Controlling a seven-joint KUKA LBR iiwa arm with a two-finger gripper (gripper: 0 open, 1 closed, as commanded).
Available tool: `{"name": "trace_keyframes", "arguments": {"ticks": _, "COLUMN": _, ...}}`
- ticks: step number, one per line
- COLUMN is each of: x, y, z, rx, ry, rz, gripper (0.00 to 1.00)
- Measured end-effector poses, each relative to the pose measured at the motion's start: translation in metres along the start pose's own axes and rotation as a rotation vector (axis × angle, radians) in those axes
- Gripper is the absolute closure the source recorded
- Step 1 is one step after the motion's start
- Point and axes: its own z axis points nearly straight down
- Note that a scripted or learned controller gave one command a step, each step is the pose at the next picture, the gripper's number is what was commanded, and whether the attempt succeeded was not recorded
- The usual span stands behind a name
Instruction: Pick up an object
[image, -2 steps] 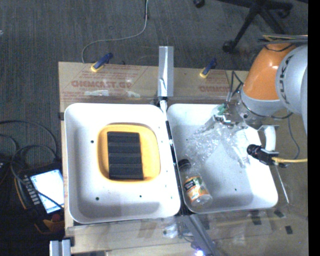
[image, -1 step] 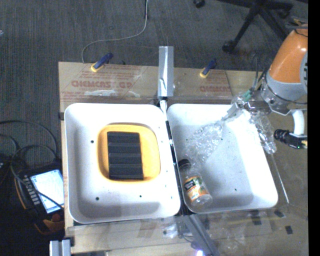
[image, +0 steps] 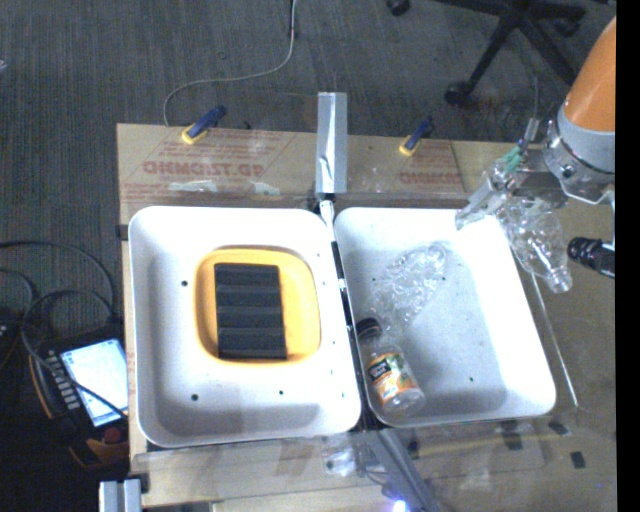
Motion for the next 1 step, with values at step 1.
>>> {"name": "trace_keyframes", "arguments": {"ticks": 1, "x": -0.0234, "y": -0.01, "z": 0.0382, "rx": 0.002, "ry": -0.002, "rz": 0.012, "gripper": 0.0}}
